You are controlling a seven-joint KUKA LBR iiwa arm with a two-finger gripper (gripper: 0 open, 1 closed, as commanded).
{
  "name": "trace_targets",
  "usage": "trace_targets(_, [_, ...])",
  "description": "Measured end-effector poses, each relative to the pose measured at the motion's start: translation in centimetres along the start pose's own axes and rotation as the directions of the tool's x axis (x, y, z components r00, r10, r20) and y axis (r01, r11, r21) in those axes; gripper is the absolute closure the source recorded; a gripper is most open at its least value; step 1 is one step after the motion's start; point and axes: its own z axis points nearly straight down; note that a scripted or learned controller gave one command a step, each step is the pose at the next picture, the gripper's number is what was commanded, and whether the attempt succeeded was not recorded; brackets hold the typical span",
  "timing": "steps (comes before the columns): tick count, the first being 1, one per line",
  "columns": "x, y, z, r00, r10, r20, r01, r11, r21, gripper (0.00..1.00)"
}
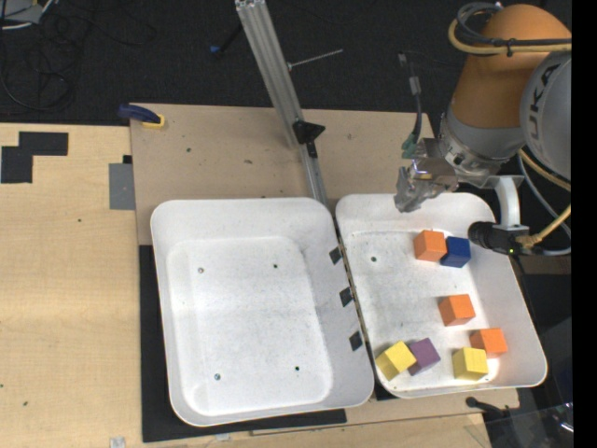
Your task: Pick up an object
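Note:
The right bin holds several small blocks. An orange cube touches a blue cube near the bin's far side. Another orange cube lies mid-bin. Along the near edge sit a yellow block, a purple block, a second yellow block and an orange block. My gripper hangs over the bin's far rim, up and left of the orange and blue pair, with nothing visible between its fingers.
The left bin lies beside the right one. A slanted aluminium rail runs from the top down to the gap between the bins. The arm's body fills the upper right.

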Motion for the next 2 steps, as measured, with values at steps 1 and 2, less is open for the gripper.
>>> trace_targets(1, [5.5, 0.0, 2.0, 1.000, 0.000, 0.000, 0.000, 1.000, 0.001, 1.00])
trace_targets(2, [10.7, -0.7, 3.5, 1.000, 0.000, 0.000, 0.000, 1.000, 0.001, 1.00])
